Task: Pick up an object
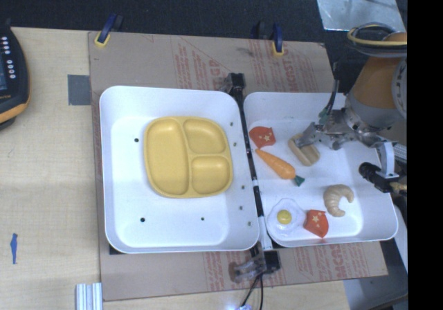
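While the grey arm with its orange band reaches in from the right, its end effector [325, 134] hangs low over the far part of the right white bin [377, 222], just right of the tan bread-like block [304, 151], whose long axis runs slantwise from far-left to near-right; whether it is open or closed I cannot tell. An orange toy carrot [276, 164] and a red tomato slice [262, 136] lie close on the block's left and could crowd a grasp, while the beige croissant [338, 198], fried egg [284, 217] and red strawberry piece [316, 222] sit nearer, well apart

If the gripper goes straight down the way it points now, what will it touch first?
Probably the tan bread-like piece: the gripper is right above it in the right bin. Height between them is unclear.
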`<state>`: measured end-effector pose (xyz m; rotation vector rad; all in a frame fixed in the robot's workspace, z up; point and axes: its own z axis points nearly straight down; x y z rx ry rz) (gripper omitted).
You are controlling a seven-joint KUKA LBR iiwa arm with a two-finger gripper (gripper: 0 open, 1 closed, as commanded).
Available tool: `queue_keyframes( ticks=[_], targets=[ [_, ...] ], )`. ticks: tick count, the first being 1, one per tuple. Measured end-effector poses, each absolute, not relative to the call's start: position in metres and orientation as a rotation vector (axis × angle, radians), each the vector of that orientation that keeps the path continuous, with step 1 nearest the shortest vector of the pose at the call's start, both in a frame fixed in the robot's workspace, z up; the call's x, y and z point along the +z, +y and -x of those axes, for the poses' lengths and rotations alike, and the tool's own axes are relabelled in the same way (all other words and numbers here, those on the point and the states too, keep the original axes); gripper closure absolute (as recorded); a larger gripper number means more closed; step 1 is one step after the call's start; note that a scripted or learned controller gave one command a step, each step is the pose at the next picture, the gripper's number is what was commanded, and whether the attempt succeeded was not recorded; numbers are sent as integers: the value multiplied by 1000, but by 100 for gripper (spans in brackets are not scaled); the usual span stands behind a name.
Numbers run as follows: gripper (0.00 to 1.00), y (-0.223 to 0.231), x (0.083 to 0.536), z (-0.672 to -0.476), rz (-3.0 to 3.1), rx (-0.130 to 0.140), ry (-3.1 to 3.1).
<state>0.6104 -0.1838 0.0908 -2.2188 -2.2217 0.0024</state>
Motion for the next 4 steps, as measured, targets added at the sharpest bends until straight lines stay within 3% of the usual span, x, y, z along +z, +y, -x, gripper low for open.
queue_keyframes(
  ticks=[1,2,3,4],
  targets=[
    [0,-137,123,-658,2213,-5,-2234],
    [0,-90,111,-615,2208,8,-2226],
    [0,-99,90,-565,2213,11,-2219],
    [0,-98,91,-536,2214,8,-2221]
  ],
)
